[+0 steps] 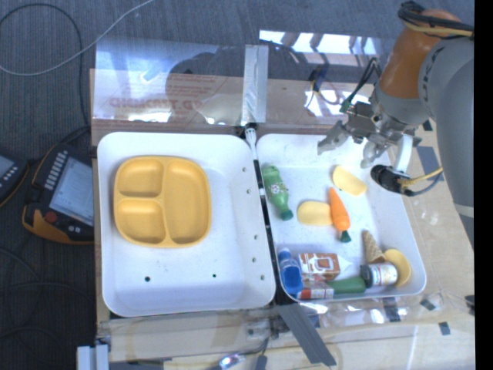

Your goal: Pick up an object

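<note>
Tool hovers spread and unloaded at the right bin's twelve o'clock rim (carrot lies near its six o'clock).

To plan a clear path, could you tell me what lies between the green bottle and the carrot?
In the camera view, a pale yellow lemon-like piece lies between the green bottle and the carrot.

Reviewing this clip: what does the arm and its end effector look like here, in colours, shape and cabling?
The arm is a thick, rounded grey body with an orange band above the wrist. Below it sits a compact metallic grey end effector with two pale fingers. Dark cables loop over the top of the orange section, and a yellow cable trails off beside a black round fitting.
</note>
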### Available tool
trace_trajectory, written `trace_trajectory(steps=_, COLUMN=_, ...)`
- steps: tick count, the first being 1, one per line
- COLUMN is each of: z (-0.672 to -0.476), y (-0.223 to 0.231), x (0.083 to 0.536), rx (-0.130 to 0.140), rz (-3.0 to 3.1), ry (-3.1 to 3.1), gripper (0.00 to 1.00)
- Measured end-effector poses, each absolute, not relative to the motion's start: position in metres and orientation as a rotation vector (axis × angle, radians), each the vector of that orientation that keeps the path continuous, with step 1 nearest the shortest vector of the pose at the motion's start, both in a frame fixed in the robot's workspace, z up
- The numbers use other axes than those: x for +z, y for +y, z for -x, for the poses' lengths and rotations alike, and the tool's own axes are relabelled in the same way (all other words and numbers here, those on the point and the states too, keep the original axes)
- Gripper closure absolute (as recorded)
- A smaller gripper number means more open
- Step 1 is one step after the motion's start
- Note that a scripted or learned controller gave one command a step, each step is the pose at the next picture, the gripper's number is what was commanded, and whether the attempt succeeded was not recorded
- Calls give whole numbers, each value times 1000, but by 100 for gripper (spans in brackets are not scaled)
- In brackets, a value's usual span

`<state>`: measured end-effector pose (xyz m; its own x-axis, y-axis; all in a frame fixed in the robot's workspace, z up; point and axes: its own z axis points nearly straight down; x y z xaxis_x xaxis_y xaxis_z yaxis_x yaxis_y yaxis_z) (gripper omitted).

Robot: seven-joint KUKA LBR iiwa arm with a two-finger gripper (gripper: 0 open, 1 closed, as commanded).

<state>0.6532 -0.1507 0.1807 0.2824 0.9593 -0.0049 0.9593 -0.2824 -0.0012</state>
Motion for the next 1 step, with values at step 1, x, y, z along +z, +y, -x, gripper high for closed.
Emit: trace_trajectory(steps=1, z=-624, y=-161, x=93, rx=-2, rz=-2458, ry=1959, gripper=0)
